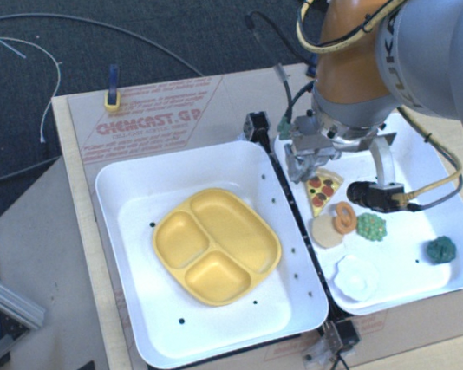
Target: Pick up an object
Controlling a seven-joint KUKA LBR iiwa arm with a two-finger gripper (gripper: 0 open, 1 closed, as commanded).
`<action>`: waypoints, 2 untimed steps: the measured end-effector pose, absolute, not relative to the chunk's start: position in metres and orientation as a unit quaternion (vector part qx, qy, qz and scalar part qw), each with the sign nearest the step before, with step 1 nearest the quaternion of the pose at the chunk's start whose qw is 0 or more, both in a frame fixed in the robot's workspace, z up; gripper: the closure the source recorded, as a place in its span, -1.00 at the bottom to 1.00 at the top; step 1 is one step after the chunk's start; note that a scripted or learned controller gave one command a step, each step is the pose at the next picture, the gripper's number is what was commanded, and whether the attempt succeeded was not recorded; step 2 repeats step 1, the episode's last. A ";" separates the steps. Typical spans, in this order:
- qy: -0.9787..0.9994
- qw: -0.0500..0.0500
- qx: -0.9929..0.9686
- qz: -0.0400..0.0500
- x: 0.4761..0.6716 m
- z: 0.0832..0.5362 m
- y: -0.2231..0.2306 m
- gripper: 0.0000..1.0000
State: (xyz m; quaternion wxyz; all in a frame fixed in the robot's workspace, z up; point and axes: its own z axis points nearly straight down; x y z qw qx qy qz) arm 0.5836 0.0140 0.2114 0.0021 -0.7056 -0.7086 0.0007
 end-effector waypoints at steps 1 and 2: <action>-0.709 0.003 -0.706 0.001 0.556 0.210 0.059 1.00; -0.709 0.003 -0.706 0.001 0.556 0.210 0.059 1.00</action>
